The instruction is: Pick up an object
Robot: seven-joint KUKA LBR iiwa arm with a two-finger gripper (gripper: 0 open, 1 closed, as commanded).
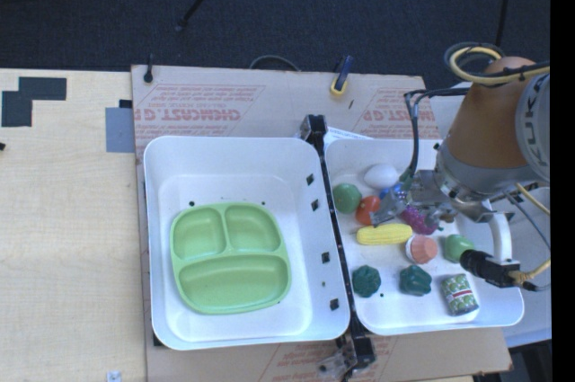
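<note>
The right bin (503, 313) holds several toy foods: a green ball (346, 196), an orange piece (367, 209), a white egg (381, 175), a yellow corn cob (384, 235), a purple piece (418, 217), a pink round piece (422, 250), a light green piece (456, 245), two dark green lumps (366, 279) (414, 280) and a green-and-white can (459, 293). My gripper (395, 205) is low in this bin, just above the corn cob, between the orange piece and the purple piece. The wrist hides what lies directly under it.
The left bin (180, 155) holds a light green divided plate (229, 256). A black divider (325, 218) runs between the bins. A yellow clamp (340, 84) sits at the cardboard's far edge. Cables hang around the arm's wrist (485, 128) at the right.
</note>
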